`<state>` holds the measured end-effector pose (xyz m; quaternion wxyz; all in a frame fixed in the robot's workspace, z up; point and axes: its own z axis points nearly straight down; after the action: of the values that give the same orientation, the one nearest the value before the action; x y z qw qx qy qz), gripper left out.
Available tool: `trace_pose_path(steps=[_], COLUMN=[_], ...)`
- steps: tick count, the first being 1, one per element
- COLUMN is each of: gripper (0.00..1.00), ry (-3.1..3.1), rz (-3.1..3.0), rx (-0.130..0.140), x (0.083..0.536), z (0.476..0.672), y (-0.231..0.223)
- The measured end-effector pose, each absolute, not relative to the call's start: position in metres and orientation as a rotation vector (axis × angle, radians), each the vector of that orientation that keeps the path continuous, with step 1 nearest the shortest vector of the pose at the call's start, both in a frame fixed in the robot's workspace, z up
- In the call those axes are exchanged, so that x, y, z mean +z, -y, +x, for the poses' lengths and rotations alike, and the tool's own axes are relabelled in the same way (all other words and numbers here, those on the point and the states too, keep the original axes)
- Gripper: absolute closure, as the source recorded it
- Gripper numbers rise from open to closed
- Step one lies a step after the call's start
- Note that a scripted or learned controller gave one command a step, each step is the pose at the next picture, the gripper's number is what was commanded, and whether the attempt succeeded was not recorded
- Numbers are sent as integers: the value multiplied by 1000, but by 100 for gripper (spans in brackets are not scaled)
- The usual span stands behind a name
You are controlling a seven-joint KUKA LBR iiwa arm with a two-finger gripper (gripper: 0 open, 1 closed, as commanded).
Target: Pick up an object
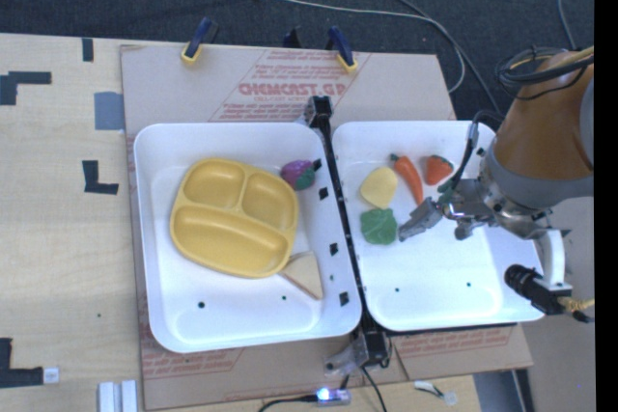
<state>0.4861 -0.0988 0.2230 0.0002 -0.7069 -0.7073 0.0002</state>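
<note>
Red "CHEMCAST" lettering marks the cardboard (280, 87); jaws (422, 223) apart beside the green piece (379, 226)

Red print "CHEMCAST G.P." (partly faint) stands on the cardboard sheet (280, 92).

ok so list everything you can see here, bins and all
white bins: 2, white, side by side on the bench
divided plate: 1, yellow, left bin
purple toy: 1, purple, left bin, by the plate's upper right
wedge: 1, tan, left bin, below the plate
yellow toy: 1, right bin
green toy: 1, right bin, below the yellow one
carrot: 1, orange, right bin
red toy: 1, right of the carrot
clamps: 2, blue and yellow, cardboard's top edge
gripper: 1, grey, beside the green toy
</note>
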Motion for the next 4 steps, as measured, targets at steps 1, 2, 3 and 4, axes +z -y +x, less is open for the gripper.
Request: trace_pose_path(steps=[1, 2, 3, 4], gripper=[100, 0, 100, 0], ry=[2222, 2222, 2222, 2221], rz=[-2220, -2220, -2219, -2219], rx=[0, 1, 1, 1], x=[233, 233, 243, 242], z=[486, 486, 486, 486], y=[99, 99, 98, 99])
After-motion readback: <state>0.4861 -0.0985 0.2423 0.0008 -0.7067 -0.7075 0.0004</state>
